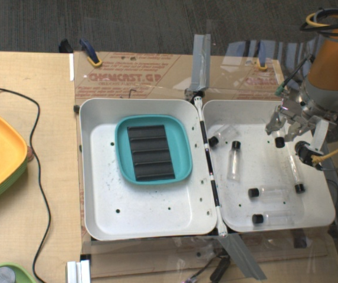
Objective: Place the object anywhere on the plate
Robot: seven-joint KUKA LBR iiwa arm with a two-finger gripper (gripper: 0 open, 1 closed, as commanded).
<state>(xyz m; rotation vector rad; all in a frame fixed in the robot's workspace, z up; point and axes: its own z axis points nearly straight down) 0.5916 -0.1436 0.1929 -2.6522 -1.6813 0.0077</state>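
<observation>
Teal plate (154, 149) one, clear black-capped tubes (234, 158) about five, claw (286, 131) one

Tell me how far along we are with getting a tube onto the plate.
Nothing looks done yet: the teal plate in the left bin carries only its dark ridged insert. The gripper hangs over the right bin, where the clear tubes lie on the floor. Picking one up and carrying it across is all left.
</observation>
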